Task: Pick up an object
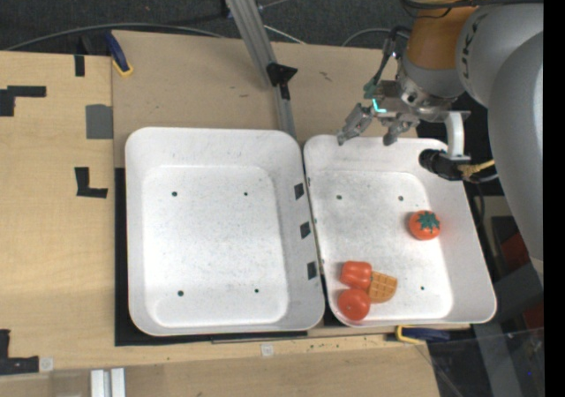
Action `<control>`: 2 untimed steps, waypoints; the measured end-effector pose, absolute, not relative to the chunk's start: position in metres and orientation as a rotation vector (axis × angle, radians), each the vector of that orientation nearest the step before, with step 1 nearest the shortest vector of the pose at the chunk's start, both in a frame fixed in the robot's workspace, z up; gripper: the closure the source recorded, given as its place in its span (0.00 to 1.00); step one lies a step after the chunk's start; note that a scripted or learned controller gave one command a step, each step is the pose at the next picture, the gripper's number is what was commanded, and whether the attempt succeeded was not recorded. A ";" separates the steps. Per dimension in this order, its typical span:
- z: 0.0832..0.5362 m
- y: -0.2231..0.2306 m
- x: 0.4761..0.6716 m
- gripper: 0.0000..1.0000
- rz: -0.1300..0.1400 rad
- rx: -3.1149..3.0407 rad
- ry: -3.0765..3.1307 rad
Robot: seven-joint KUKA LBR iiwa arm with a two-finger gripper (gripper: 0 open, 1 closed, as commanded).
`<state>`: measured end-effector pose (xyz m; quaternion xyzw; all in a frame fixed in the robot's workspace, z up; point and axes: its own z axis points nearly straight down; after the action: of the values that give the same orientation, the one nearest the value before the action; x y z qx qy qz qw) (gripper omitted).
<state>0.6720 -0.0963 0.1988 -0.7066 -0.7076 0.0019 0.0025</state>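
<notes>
My gripper (372, 131) hangs above the far rim of the right bin (459, 210), its two fingers spread apart with nothing between them. In that bin a small tomato-like toy with a green top (424, 225) lies near the right wall. By the near left corner sit a red pepper-like toy (357, 274), a red round toy (354, 303) and a tan waffle piece (382, 286), all touching or nearly so. All of these lie well below the gripper in the view.
The left bin (141, 210) stands beside the right one, with black clips along the shared rim. A slanted metal rail (252, 25) rises behind the bins. The grey arm (503, 60) fills the upper right.
</notes>
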 end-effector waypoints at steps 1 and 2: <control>0.202 -0.096 0.673 0.00 0.002 -2.217 -2.224; 0.158 -0.092 0.670 0.00 0.008 -2.215 -2.223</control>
<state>0.6701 -0.0925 0.1578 -0.7059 -0.7083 0.0025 0.0017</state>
